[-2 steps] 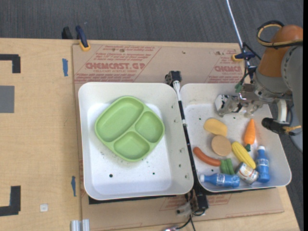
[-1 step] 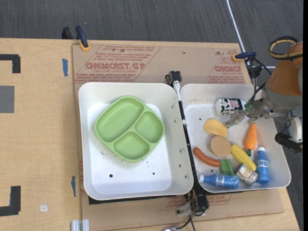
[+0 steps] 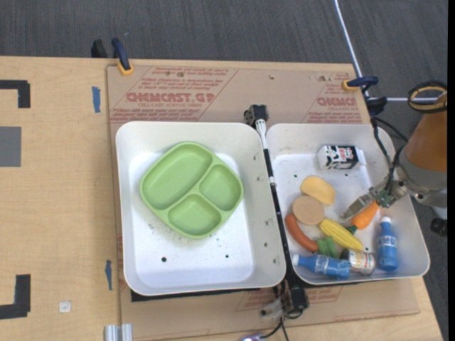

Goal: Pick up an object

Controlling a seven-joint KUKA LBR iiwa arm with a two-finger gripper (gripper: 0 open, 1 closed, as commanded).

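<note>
On the bench, the right bin point(image 3: 419, 258) holds the toys. You see the gripper point(image 3: 366, 206) beside the orange carrot point(image 3: 365, 216) (fingers apart, nothing held); next, close on it.

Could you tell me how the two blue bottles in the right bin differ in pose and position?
The upright-looking blue bottle sits near the right wall of the right bin, its white cap pointing up the view; the other blue bottle lies along the front wall, lengthwise left to right. The first stands apart near the carrot; the second touches a small can. Both are blue and lie in the same bin.
</note>
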